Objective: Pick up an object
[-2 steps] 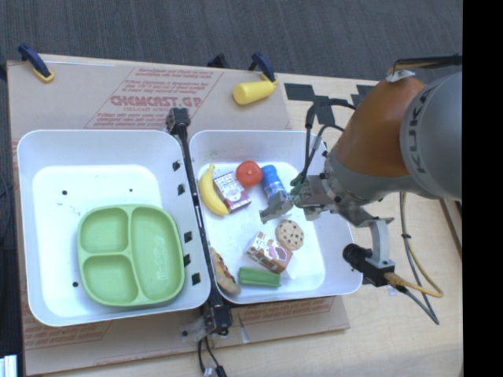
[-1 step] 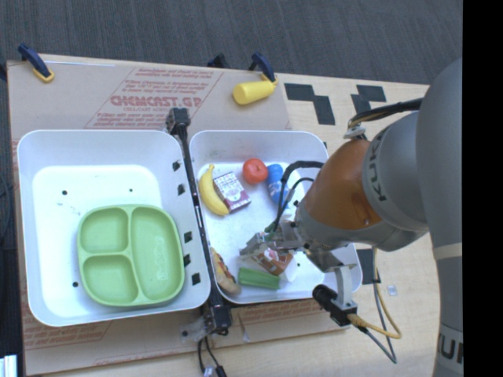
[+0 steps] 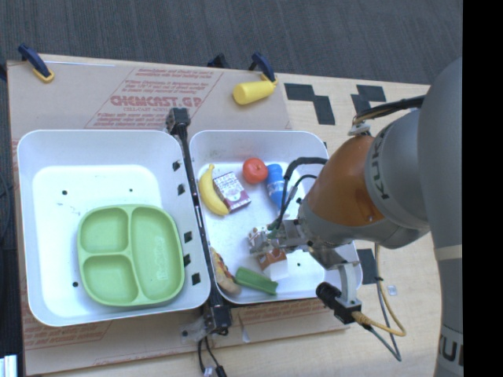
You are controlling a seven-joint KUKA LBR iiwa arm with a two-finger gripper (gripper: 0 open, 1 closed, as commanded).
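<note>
Objects for picking lay in the right shallow white bin (image 3: 314, 144), and we counted several. A yellow plastic banana (image 3: 211, 192) lay along its left side, touching a small purple-and-white printed packet (image 3: 231, 191). Just right of the packet sat a round red tomato-like ball (image 3: 254, 170), and beside that a blue bottle-shaped item (image 3: 275, 184) stood partly behind the arm's cables. Lower down, a green oblong block (image 3: 256, 281) lay near the bin's front wall, next to a tan and yellow piece (image 3: 222, 273) pressed against the left corner.

We saw the grey arm with its orange band (image 3: 350, 187) reaching in from the right over this bin. Its gripper (image 3: 267, 246) was low in the middle of the bin, among a small cluster of crumpled, multicoloured material that we could not identify. Whether the gripper was spread or closed, or had hold of anything, we could not tell, since the wrist covered it from above.

The left shallow white bin (image 3: 47, 155) carried a light green plastic plate with three compartments (image 3: 130, 255), sitting toward its front. Behind the bins, on the cardboard-covered desk (image 3: 94, 85), a yellow cylindrical object (image 3: 253, 92) lay near a blue clamp (image 3: 262, 65).
</note>
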